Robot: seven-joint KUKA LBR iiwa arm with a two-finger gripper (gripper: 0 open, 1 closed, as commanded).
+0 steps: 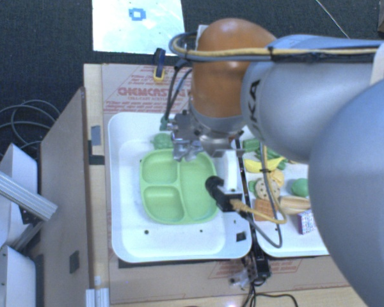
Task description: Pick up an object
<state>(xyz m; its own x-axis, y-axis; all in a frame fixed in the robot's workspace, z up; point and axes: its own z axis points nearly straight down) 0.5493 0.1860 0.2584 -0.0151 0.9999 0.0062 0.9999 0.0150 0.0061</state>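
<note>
Green tray (173,190) in left bin (125,171) (white)

red print on the cardboard sheet (141,85) under the bins reads roughly "chemcast", with smaller red lines above it too blurred to read. the white paper (137,16) beyond it carries a small blue square mark, no legible words.

You have a pale green divided tray (176,187) lying flat in the left bin (125,190), its three compartments facing up. In the right bin (291,251) sit a yellow banana (264,165), a small green piece (299,187) and a purple-patterned block (305,222)
</note>
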